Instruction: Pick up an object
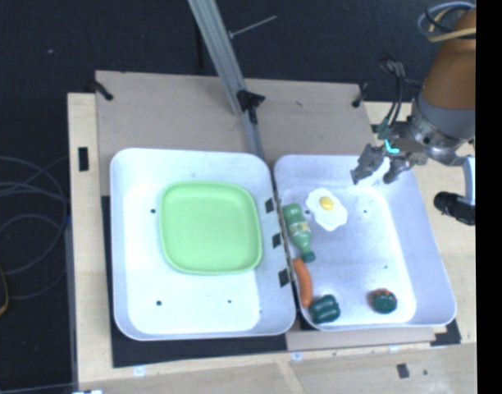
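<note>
My pincer (377,171) hangs open and empty at the right bin's (415,220) twelve o'clock. The carrot (303,279) lies by nine, pointing twelve-to-six, between bottle (298,228) and pepper (325,308).

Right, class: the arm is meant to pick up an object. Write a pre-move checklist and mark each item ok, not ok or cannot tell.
1. Gripper carries nothing: ok, fingers apart.
2. Gripper is over the right bin: ok, near its upper edge.
3. Nearest target, the fried egg, lies apart from other items: ok.
4. Gripper is directly above the egg: not ok, egg sits lower-left.
5. Gripper's height above the bin floor: cannot tell.
</note>
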`<control>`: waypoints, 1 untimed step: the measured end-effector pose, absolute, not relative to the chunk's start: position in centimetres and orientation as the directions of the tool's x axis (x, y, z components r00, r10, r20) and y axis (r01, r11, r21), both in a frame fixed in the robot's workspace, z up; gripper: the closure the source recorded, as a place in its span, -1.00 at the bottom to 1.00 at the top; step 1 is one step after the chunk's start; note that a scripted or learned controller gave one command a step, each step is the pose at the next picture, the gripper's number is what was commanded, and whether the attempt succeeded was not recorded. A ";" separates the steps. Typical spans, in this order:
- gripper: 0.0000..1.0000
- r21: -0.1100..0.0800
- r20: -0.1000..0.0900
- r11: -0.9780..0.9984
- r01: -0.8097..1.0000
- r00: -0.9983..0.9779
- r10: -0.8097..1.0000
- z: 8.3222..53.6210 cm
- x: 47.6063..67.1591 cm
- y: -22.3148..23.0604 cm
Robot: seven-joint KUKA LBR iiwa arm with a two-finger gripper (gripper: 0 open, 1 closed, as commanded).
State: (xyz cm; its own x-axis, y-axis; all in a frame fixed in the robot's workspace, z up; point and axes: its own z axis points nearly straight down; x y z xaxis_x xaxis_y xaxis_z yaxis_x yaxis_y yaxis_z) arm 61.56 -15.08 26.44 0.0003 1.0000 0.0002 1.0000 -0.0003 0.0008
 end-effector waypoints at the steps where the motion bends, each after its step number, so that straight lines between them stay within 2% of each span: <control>1: -1.00 0.001 0.000 0.000 1.000 0.000 1.000 26.4 61.6 -15.1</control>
State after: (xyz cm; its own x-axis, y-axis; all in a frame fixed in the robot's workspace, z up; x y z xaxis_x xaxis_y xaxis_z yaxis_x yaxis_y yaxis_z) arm 61.57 -15.08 26.44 0.0003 1.0000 0.0002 1.0000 -0.0003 0.0008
